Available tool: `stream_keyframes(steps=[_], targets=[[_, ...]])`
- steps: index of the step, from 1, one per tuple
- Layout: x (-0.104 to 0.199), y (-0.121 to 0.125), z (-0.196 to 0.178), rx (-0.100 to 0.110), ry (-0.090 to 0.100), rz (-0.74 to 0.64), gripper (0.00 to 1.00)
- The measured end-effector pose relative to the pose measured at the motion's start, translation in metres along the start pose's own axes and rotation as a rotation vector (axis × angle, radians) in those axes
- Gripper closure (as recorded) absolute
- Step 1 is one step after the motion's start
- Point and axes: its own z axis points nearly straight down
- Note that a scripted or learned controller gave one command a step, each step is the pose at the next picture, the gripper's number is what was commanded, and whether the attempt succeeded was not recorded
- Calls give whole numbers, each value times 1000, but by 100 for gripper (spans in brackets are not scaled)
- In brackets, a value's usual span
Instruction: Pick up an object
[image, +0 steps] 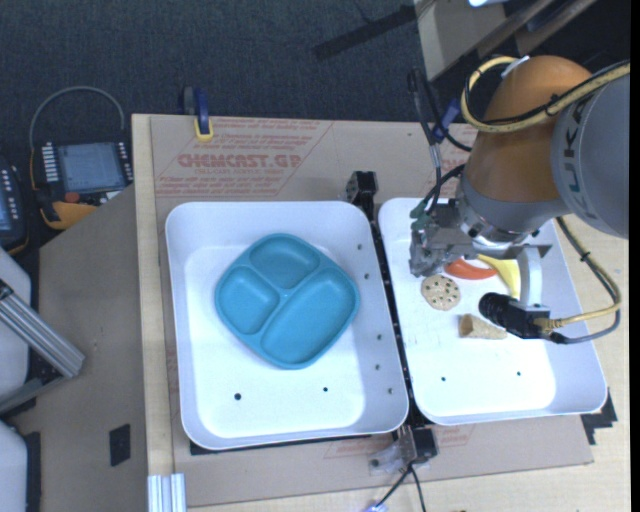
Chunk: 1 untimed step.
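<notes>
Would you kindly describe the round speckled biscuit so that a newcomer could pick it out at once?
Start at the right-hand white bin, where the grey arm reaches in. Just below the gripper lies the cookie, flat on the bin floor. It is the one round, pale item dotted with dark specks; the tan wedge beside it is angular, and the orange piece and yellow piece are brightly coloured.

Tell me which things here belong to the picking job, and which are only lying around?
For the job: the claw; the round cookie, the tan piece, the orange piece and the yellow piece in the right bin.

Lying about: the blue divided plate in the left bin; the handheld screen.
</notes>
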Motion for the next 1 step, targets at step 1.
stream_keyframes(steps=[1], targets=[[53,-20,11,2,1,-2,100]])
